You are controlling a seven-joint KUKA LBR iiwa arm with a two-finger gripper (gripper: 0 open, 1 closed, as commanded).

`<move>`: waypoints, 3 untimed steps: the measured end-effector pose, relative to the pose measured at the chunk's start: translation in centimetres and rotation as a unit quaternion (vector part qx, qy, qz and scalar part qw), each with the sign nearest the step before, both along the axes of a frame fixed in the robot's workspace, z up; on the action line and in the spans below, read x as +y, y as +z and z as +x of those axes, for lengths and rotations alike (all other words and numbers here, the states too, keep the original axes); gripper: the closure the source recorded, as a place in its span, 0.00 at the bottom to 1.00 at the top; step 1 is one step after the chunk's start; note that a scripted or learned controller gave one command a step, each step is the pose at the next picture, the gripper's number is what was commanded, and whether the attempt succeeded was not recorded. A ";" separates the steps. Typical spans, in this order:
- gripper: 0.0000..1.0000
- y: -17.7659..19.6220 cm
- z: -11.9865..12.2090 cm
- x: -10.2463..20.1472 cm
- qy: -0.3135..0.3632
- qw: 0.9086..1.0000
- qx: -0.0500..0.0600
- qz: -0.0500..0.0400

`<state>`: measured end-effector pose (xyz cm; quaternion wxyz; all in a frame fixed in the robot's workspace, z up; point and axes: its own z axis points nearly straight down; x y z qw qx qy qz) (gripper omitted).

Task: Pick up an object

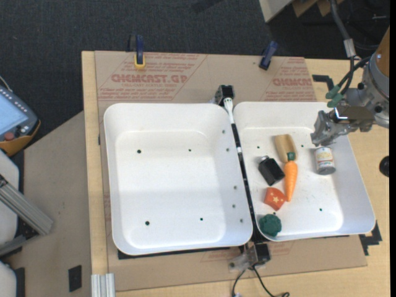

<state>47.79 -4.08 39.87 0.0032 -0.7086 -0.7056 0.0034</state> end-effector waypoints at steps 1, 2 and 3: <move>1.00 -15.3 -0.1 -3.1 -0.001 1.000 0.004 0.001; 1.00 3.8 1.5 -4.3 0.003 1.000 -0.016 -0.002; 1.00 -7.3 0.0 0.1 0.004 1.000 0.000 0.001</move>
